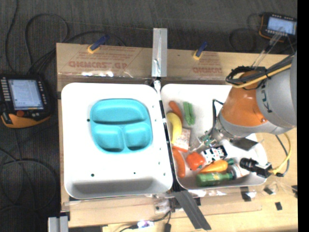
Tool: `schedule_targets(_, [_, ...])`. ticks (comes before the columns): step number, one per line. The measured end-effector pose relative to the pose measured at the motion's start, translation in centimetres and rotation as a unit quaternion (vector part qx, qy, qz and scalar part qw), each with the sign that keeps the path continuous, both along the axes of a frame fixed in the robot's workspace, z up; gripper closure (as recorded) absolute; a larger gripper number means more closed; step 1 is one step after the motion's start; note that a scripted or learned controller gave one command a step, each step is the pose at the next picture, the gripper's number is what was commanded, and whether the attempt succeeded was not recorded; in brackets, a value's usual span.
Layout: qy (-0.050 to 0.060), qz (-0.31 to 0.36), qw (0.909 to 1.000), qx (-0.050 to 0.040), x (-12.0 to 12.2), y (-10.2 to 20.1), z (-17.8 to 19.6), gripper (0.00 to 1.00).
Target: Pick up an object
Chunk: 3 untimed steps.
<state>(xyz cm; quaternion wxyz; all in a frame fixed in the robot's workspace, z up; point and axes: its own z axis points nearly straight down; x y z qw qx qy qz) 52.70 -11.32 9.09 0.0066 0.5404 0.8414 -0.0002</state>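
From above, the grey arm with its orange band (244,105) reaches into the right bin (256,146) from the right, and the fingers (208,140) point down toward the pile of toy food; they are too small and cluttered among the objects for me to tell whether they stand wide or narrow, or whether anything sits between them. Just left of the fingers lies a pale card-like packet (182,138), and beyond it a yellow banana (174,125) against the bin's left wall. Up and left of the fingers lie an orange carrot (175,108) and a green vegetable (189,113). Just below the fingers sit a red tomato (195,160), a black-and-white block (214,152), an orange piece (215,166) and a green bottle (216,178). Far to the left, the left bin (77,129) holds a turquoise divided tray (121,124). Both bins rest on the table (120,59).
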Motion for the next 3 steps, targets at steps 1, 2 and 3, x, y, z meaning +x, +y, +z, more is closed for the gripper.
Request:
schedule_targets(1, [-0.001, 0.023, 0.9997, 0.0029, 3.3, -3.2, 0.0, 1.0])
schedule_targets(2, [0.006, -0.082, 0.9966, 0.0041, 3.5, -3.7, 1.4, 1.0])
schedule_targets(3, [0.006, -0.009, 0.9999, 0.004, 3.4, 6.6, 9.2, 1.0])
